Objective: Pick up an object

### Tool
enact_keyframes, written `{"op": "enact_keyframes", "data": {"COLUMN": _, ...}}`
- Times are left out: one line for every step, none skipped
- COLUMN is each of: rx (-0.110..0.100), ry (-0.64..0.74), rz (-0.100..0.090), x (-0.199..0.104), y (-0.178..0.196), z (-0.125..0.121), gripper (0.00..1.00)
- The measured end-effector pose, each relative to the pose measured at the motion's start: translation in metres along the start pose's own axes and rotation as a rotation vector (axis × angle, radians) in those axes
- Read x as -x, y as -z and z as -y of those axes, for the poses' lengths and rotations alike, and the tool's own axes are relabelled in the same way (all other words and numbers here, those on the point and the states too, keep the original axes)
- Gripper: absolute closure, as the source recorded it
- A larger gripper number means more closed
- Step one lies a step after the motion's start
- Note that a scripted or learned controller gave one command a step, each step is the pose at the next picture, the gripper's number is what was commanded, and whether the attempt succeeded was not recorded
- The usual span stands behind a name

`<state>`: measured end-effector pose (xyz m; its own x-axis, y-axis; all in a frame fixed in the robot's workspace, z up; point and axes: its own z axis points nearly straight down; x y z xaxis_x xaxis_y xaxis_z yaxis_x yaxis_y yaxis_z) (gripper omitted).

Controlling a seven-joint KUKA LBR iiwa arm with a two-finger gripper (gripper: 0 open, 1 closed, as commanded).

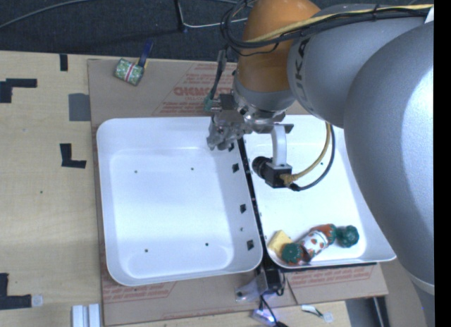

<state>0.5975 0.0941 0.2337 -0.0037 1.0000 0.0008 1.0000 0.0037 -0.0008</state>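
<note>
You see the arm [352,58] enter from the right, its gripper [224,134] at upper centre over the back rim of the left bin [169,206]. You cannot tell how the gripper is set. The objects lie in the lower corner of the right bin [331,184]: a yellow block [278,239], a green ball [291,252], a red-and-white toy [316,241], a teal ball [347,235].
</note>
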Motion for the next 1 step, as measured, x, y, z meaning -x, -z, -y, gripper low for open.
{"op": "enact_keyframes", "data": {"rx": 0.0, "ry": -0.003, "rz": 0.001, "x": 0.002, "y": 0.0001, "z": -0.0003, "gripper": 0.0}}
